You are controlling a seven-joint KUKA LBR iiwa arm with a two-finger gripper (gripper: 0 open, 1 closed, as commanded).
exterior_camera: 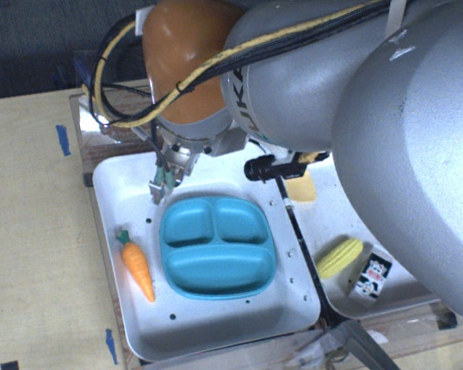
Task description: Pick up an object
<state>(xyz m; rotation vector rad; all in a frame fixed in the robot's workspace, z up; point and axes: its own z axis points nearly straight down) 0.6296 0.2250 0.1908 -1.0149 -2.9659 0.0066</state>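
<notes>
The grey arm reaches in from the right and fills most of the upper right, its orange band sitting above the wrist, with yellow and black cables looping around it. Below the band the hand points down and to the left into the left bin, its tip hanging just above the far left corner of the blue divided tray. Whether the fingers are apart or together cannot be told, and nothing shows between them.

The tray lies flat in the middle of the left bin. Just left of the tray lies a toy carrot, apart from it, its long axis running nearly along the tray's left side, green top towards the hand and tip towards the near edge of the desk. Right of the tray, in the right bin, lie a yellow corn cob, a small black-and-white item and a pale yellow piece.
</notes>
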